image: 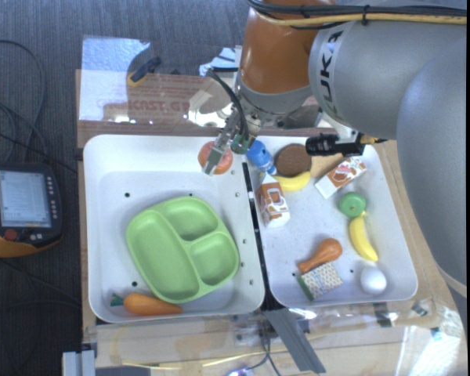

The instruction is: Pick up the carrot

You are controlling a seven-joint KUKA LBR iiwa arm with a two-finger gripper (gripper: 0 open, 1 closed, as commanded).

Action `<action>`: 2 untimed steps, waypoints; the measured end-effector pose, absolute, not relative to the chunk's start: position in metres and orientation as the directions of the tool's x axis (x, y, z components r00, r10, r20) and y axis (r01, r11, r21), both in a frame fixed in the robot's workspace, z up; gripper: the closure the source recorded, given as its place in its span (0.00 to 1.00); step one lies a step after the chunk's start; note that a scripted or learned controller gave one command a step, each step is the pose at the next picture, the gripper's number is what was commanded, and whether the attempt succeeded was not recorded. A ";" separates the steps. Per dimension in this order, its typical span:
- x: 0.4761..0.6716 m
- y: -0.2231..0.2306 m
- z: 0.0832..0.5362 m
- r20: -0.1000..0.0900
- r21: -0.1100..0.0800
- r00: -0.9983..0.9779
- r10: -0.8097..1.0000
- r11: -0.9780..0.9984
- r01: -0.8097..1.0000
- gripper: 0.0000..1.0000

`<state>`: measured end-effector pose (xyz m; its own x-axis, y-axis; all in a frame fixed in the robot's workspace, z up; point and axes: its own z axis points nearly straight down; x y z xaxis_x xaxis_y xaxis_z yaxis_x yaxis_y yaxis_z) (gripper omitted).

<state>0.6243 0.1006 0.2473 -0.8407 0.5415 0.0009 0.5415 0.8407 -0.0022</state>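
Bench bearing 2 white bins [102,210] — carrot [145,305] lying lower left; gripper [227,149] hovering upper centre, finger state unclear — should be descending squarely over carrot's middle.

You are looking at a robotics lab, not a kitchen. A teach pendant [19,207] lies on grey carpet [31,22] with black cables [16,92] trailing. The two white bins [102,233] hold toy food, such as a plastic banana [363,240], beside a cardboard box [141,104].
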 end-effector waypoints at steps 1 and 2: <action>0.624 0.035 0.252 -0.002 -0.001 -0.745 0.667 0.745 0.667 1.00; 0.641 0.108 0.233 0.000 -0.001 -0.820 0.572 0.820 0.572 1.00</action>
<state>0.6410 0.1075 0.2326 -0.8200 0.5723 0.0002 0.5723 0.8200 -0.0006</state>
